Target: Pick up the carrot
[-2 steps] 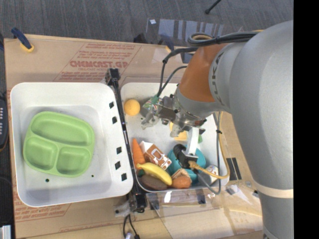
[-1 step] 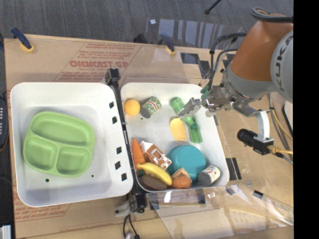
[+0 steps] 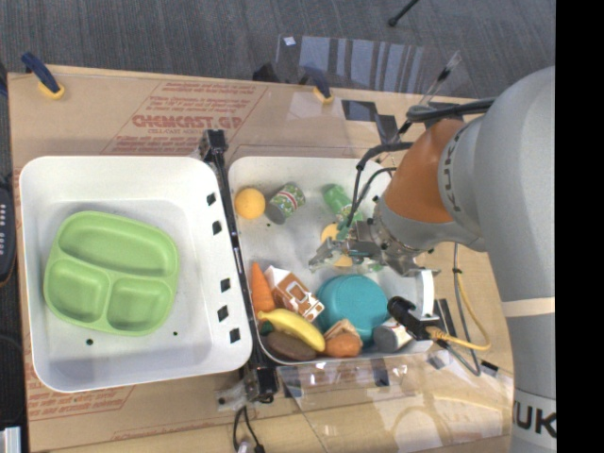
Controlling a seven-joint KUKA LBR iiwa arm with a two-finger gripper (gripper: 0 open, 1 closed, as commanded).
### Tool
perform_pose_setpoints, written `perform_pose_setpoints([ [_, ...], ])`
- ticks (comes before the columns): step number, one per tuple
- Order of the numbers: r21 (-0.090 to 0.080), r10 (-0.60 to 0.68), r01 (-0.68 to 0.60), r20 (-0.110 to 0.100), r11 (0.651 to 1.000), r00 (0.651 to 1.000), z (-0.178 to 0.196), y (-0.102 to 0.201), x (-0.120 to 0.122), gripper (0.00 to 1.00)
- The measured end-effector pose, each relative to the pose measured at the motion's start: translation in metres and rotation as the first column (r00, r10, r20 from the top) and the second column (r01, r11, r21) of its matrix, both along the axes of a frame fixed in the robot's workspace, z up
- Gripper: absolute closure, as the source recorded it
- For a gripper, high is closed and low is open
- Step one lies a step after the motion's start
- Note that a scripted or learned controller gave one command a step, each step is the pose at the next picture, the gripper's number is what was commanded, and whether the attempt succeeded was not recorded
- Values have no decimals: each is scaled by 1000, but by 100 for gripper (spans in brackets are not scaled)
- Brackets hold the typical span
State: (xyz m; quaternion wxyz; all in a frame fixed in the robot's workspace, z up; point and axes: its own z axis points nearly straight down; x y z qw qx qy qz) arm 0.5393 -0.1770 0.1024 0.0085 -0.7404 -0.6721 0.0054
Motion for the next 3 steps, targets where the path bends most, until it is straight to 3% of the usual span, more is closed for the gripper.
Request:
perform_pose_setpoints([
  [1,-6,-200,200,12,980,980,-2,-23,31,0],
  [2,-4,-189,190,5,982,982,7,-21,31,100],
  [3,-15,-154,156,94,988,984,4,23,-28,100],
])
